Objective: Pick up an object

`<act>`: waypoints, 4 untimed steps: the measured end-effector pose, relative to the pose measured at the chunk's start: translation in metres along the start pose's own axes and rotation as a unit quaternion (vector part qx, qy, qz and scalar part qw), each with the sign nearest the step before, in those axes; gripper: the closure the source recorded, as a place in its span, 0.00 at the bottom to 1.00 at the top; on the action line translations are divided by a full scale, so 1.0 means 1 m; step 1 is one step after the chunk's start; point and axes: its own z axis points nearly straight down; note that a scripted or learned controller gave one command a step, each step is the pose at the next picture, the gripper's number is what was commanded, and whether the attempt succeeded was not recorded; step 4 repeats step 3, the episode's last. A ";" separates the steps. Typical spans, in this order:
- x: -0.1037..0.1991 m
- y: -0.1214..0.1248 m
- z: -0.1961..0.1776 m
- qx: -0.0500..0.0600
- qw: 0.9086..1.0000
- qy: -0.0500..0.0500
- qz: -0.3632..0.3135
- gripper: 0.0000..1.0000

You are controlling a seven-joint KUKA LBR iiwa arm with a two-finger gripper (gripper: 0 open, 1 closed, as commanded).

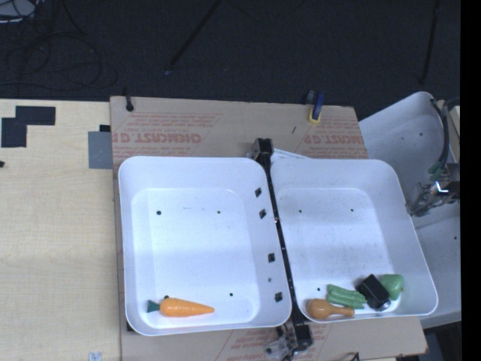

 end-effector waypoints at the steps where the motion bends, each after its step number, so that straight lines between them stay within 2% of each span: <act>1: 0.014 -0.009 -0.019 -0.003 1.000 0.000 -0.002 1.00; 2: 0.002 -0.017 0.017 0.000 1.000 0.000 -0.001 1.00; 4: 0.001 -0.021 0.010 -0.003 1.000 0.000 0.001 1.00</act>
